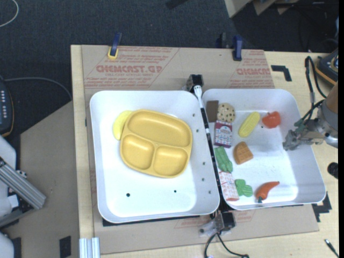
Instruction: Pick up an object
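Fingers [288,142] look parted, nothing between them. The gripper [292,134] hovers by the right wall of the right bin [301,165]. No object is gripped yet.

Candidates all sit in the right bin:
- 1 red tomato-like piece [271,120], nearest the gripper
- 1 yellow corn [248,123]
- 1 cookie [226,112]
- 1 brown block [212,109]
- 1 orange bread piece [243,152]
- 1 red chili [267,188]
- 1 long green piece [224,159]
- 1 small green piece [243,188]
- 2 red-and-white packets [222,134], one mid-bin, one at the near edge

That makes ten small items.

The left bin [107,171] holds 1 yellow divided plate [156,143] with 1 flat yellow piece [121,123] poking out from under it.

Handling guess: the play food is probably light, hard plastic, stiff and a bit slick, not fragile. The tomato-like piece is rounded, so grip across its middle; it may roll or squirt out. The corn and chili are best pinched across the short axis. The packets lie flat against the left wall and are hard to get under. The plate is wide and shallow, so only a rim pinch would work.

Bins: 2, on the tabletop [161,69].
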Tool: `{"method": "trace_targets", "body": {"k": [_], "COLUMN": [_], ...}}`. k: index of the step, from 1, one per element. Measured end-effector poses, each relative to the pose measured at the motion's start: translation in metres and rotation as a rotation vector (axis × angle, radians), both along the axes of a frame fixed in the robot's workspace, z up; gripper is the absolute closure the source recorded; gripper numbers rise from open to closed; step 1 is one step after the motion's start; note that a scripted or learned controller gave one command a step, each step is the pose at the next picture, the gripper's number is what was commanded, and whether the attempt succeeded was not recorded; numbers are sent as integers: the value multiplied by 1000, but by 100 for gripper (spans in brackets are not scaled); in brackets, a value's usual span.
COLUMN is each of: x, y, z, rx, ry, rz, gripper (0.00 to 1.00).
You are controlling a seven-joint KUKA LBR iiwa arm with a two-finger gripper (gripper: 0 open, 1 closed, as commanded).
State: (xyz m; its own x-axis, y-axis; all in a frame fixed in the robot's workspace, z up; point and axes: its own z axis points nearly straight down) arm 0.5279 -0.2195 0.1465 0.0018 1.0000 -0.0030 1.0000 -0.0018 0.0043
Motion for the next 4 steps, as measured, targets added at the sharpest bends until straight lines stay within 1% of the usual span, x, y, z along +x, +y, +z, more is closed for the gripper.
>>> {"method": "trace_targets", "body": {"k": [1,2,3,4], "x": [9,9,18,22], "y": [-5,-5,45,100], "z": [59,79,69,65], "rx": [-1,1,4,5], "ry": [-2,0,6,6], "rz": [3,3,3,6], "gripper": [100,100,100,100]}}
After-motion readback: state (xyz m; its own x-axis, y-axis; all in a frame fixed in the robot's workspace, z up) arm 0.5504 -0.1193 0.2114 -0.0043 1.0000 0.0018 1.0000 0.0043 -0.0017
